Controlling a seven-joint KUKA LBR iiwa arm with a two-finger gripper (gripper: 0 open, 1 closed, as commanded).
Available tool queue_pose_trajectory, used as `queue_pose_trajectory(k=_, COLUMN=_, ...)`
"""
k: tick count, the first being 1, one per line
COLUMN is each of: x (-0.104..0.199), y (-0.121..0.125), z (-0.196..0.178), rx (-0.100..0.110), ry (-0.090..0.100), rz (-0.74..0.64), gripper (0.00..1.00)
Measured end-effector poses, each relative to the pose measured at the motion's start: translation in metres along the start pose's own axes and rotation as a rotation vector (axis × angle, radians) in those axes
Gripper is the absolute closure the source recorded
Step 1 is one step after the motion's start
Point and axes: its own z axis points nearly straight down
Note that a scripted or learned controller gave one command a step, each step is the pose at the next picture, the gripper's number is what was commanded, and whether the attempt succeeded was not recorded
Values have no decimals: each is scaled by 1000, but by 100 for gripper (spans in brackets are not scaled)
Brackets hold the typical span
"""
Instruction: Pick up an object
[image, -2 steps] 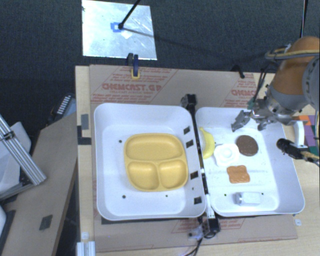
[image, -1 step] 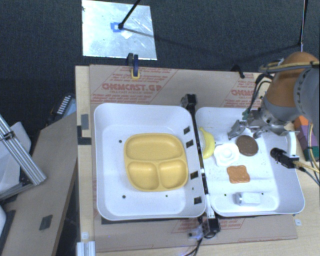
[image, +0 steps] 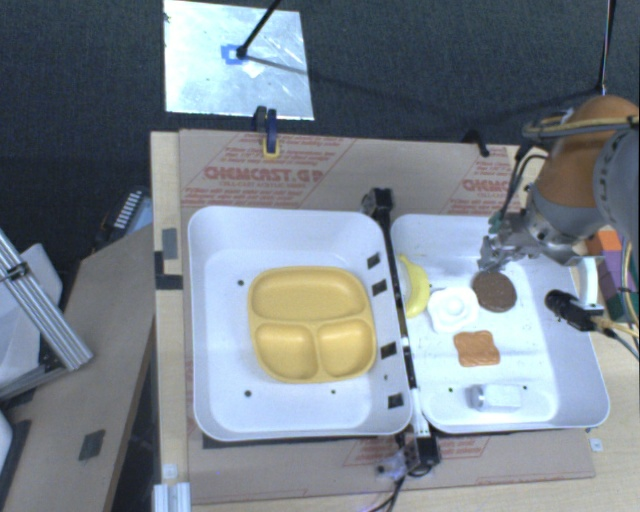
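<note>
The small white block (image: 496, 397) is lying nearest, while the gripper (image: 492, 256) is hovering over the flat, light brown disc (image: 494, 291), best pinched by its edges; jaws' state unclear.

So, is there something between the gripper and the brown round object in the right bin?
Nothing visible stands between them. The gripper hangs just above the upper left edge of the brown disc. The white round piece, the toast and the banana lie to its side, apart from it.

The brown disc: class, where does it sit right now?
The brown disc lies in the right bin, just under the gripper, with the white round piece beside it and the toast below.
</note>
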Motion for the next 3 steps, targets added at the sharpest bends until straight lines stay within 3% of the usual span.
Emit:
queue_pose_trajectory(k=2, x=3, y=3, z=-122, rx=-4, ry=0, rz=-4, gripper=100)
queue_pose_trajectory(k=3, x=3, y=4, z=-128, rx=0, ry=0, rz=-3, gripper=100)
